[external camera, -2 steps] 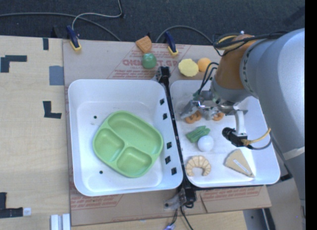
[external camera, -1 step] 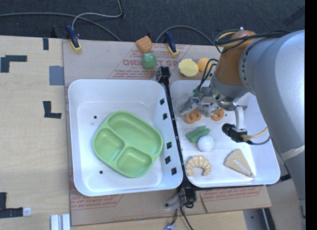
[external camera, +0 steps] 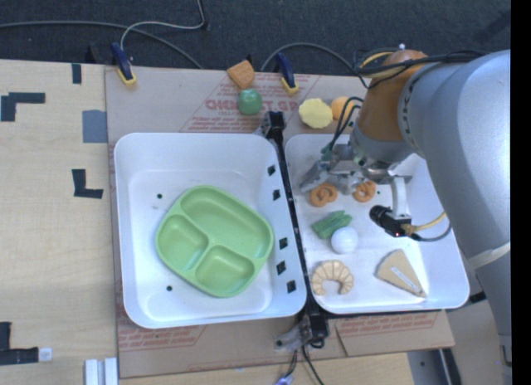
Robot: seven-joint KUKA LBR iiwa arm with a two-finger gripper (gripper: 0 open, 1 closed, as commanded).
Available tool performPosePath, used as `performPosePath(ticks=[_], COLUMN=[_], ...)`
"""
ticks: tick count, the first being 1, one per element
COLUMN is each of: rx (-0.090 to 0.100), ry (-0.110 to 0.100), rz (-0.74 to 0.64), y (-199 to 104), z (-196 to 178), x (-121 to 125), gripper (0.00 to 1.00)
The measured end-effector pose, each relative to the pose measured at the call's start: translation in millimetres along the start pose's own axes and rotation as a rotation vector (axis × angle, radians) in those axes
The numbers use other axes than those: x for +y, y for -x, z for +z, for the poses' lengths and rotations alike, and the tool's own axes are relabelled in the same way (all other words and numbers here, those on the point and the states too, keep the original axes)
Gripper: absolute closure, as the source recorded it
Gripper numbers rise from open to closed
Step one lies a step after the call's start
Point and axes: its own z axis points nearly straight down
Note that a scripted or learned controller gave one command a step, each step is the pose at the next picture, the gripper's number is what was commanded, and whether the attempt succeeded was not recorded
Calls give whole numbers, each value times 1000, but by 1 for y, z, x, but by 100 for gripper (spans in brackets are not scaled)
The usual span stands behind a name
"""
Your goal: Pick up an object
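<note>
Nearest the camera, a croissant [external camera: 333, 277] and a cheese wedge [external camera: 401, 273] lie well short of the fingers. The gripper [external camera: 338, 177] hangs low in the right bin [external camera: 448, 296], the pretzel [external camera: 323, 195] just beneath; whether the fingers are spread I cannot tell. Likely the approach step: next, descend squarely and close.

I see a pretzel [external camera: 323, 195], green piece [external camera: 330, 224], white ball [external camera: 344, 240], croissant [external camera: 333, 276] and cheese wedge [external camera: 400, 273] lying in the right bin [external camera: 444, 292], toward its front edge.

White bins [external camera: 133, 209]; green tray [external camera: 214, 241]; tan croissant [external camera: 333, 276]; white ball [external camera: 344, 240]; yellow lemon [external camera: 315, 113]; grey arm w/ orange band [external camera: 383, 114].
</note>
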Motion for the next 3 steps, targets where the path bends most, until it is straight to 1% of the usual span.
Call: performPosePath(ticks=[1, 2, 3], rx=[0, 0, 2], ry=[2, 1, -2], rz=[-1, 0, -1], y=[1, 1, -54], z=[0, -10, -99], x=[-3, -3, -55], gripper=[0, 100, 100])
